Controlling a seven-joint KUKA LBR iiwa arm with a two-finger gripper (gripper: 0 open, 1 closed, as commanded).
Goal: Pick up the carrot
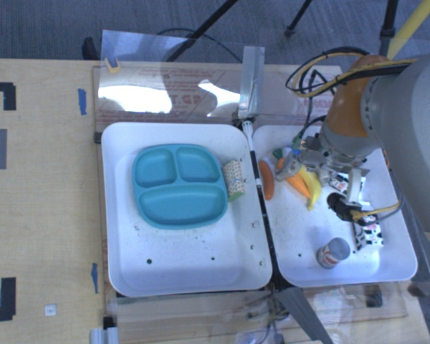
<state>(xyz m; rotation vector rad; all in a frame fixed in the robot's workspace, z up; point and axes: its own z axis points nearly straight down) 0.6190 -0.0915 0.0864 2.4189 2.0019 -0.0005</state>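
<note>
- Camera view: the pincer (pixel 295 165) hung low over the right bin (pixel 394 264), at the end of the grey arm (pixel 408 113) with its orange band (pixel 347 102). Whether it was open or closed could not be told; cabling and the wrist body masked it.
- The carrot (pixel 298 185), a small orange tapered piece, lay in the right bin just below the pincer, touching a yellow item (pixel 312 189) on its far side. No object was seen held.
- Judgement on handling: it appeared to be a toy carrot, likely light, stiff and smooth-skinned, so liable to slip or roll. The thicker end nearest the pincer looked the soundest place to take hold, across its width, clear of the yellow neighbour.
- Count, right bin: one carrot, one yellow item, one red-orange oblong piece (pixel 268 180) to the pincer's left by the bin divider, one small can (pixel 332 253) well below the pincer, one black-and-white spotted item (pixel 368 235) below and to its right.
- Count, left bin (pixel 122 213): one blue sectioned plate (pixel 179 185) well to the pincer's left, and one small patterned item (pixel 234 178) at that plate's near edge.
- Bins: two, side by side.
</note>
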